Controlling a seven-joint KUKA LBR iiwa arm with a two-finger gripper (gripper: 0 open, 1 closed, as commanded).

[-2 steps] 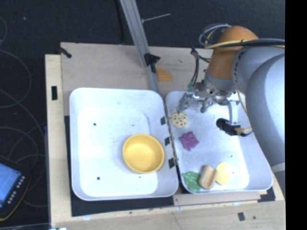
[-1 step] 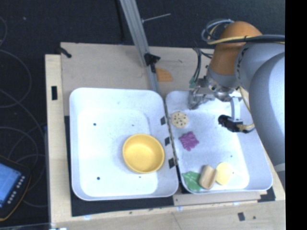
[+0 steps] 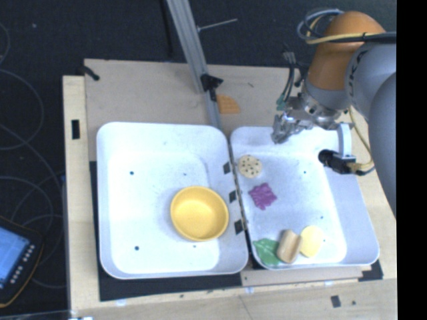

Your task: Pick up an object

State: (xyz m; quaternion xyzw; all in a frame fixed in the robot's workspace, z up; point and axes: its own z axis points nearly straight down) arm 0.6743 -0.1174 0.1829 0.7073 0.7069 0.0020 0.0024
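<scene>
the gripper point(image 3: 283, 133) hangs over the right bin's point(image 3: 347, 212) far-left corner; its grip cannot be told. near it lies a round tan biscuit point(image 3: 250, 166), dark-dotted.

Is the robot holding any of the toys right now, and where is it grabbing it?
Nothing is held. The gripper hangs over the far edge of the right bin, apart from the purple toy and the round cookie.

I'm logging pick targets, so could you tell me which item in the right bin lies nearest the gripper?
The round tan speckled piece, just below the gripper. The purple piece lies farther down.
</scene>
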